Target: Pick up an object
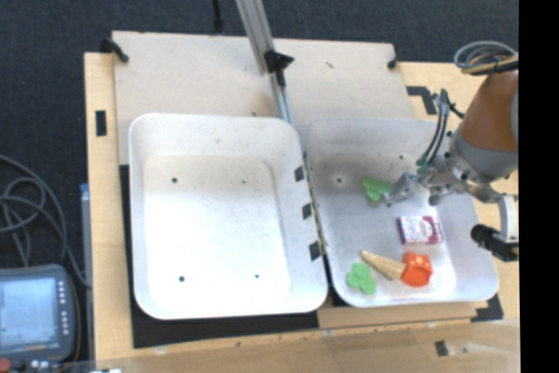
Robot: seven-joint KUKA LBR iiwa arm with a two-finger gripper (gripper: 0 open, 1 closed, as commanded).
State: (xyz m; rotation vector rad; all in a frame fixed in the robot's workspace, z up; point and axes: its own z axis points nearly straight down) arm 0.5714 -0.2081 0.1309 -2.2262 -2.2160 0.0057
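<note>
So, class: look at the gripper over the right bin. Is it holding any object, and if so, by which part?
It cannot be told. The gripper sits just beside the small green piece in the right bin, but the view is too coarse to show a hold.

This looks like a robotics lab: a plywood table (218, 65) with two white bins (218, 214), an aluminium camera pole (249, 0), loose cables (22, 196) and a control pendant (31, 314) on dark carpet.

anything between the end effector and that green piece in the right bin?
Nothing visible. The end effector sits just right of the upper green piece in the right bin, bare floor between them. The purple box lies lower, off that line.
</note>
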